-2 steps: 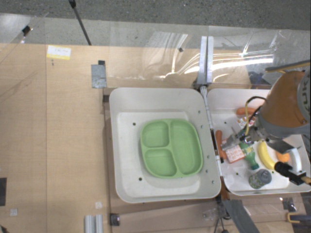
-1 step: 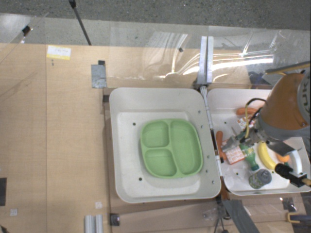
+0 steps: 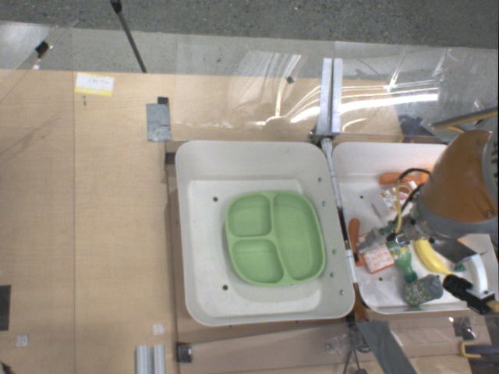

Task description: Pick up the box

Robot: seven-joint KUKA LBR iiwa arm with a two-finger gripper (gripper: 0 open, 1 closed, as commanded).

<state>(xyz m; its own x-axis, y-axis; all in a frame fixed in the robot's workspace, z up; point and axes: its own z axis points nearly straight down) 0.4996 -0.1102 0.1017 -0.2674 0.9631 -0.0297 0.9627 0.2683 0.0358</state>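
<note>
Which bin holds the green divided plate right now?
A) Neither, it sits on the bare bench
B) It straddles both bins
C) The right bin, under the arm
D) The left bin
D: the green divided plate lies flat on the floor of the left bin, while the arm reaches over the right bin, where the small items are clustered.

The arm (image 3: pixel 460 189) enters at 3 o'clock: a broad, rounded orange band over a smooth grey collar. Toward 8 o'clock from the collar sits darker wrist hardware, with a thin yellow cable looping beside it. The gripper (image 3: pixel 392 238) end looks small, dark and blurred
</note>
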